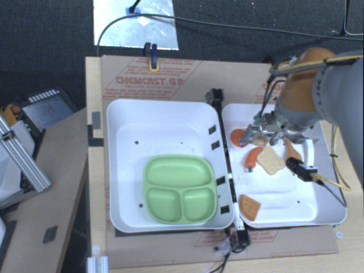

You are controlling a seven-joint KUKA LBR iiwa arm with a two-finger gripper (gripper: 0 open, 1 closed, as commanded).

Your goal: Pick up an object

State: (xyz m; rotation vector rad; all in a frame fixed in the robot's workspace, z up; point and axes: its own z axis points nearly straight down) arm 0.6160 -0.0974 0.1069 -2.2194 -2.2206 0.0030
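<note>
My gripper [256, 136] hangs low over the upper part of the right bin [318, 209], at the end of the grey arm with its orange band. Just left of it lies a red round piece [236, 136]. Below it are an orange carrot-like piece [251, 160] and a tan bread slice [271, 162], close under the gripper. Another orange piece [292, 150] lies to the right of the bread, partly hidden by the arm. A brown square cracker [249, 207] rests near the bin's front left corner.
The left bin [122, 152] holds a green divided plate [180, 187]. A black part with a cable [300, 169] reaches across the right bin's right side. A clamp [152, 58] sits at the bench's back edge.
</note>
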